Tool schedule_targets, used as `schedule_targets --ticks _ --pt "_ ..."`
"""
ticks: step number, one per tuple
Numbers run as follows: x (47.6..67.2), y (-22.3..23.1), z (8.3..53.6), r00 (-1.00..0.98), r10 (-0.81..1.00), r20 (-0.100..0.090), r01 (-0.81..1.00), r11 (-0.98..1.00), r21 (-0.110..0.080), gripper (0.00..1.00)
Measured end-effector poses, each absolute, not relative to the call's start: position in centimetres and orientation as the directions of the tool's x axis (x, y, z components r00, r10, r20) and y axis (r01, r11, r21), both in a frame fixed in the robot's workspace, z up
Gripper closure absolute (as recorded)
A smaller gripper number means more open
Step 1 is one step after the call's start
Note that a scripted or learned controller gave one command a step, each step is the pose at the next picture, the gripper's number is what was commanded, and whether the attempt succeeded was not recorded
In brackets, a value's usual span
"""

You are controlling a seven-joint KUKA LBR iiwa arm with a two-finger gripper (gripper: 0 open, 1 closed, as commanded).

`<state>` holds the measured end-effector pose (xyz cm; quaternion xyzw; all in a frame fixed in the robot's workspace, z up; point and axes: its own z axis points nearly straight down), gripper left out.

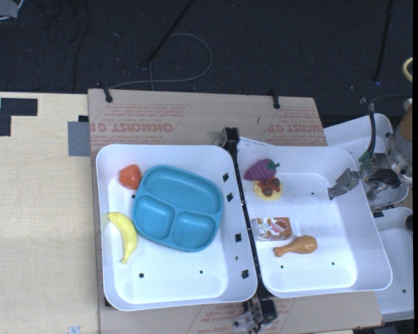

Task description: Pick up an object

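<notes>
Here the gripper (345, 184) hangs over the right edge of the right bin (348, 270), at about mid-height of that bin's far side, with the arm (404, 127) coming in behind it from the right. Whether its fingers are wide or narrow I cannot tell; they show as a small grey blur with nothing visibly between them.

Everything worth picking in this bin lies to the left of the gripper in the picture. The chicken drumstick (297, 245) is the nearest candidate: it sits left and toward the near edge, its long axis running roughly left to right, thick end toward the gripper and thin end pointing at the divider. Just beside it, up and to the left, lies the small snack packet (272, 227), flat on the bin floor. Further up, near the divider, the purple grapes (261, 170) touch a yellow and red toy (268, 188).

The left bin (118, 270) holds a blue divided plate (177, 207), a tomato (130, 177) and a banana (125, 235), all well apart from the gripper.

For the drumstick, the likely need is a move leftward and nearer, closing across its narrow width.
</notes>
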<state>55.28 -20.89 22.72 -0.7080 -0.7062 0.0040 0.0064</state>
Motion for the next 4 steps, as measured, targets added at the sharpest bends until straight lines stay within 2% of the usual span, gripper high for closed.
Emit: schedule_targets --ticks 1,2,3,4 --pt "55.5 -20.9 23.5 0.000 1.000 0.001 1.000 0.000 -0.003 0.00" --pt "55.4 -20.1 18.9 -0.001 1.000 0.002 1.000 0.001 -0.006 0.00" --pt "55.4 -20.3 12.6 0.000 1.000 0.002 1.000 0.000 -0.007 0.00" --pt "55.4 -20.1 8.5 0.001 1.000 0.001 1.000 -0.001 -0.004 0.00"
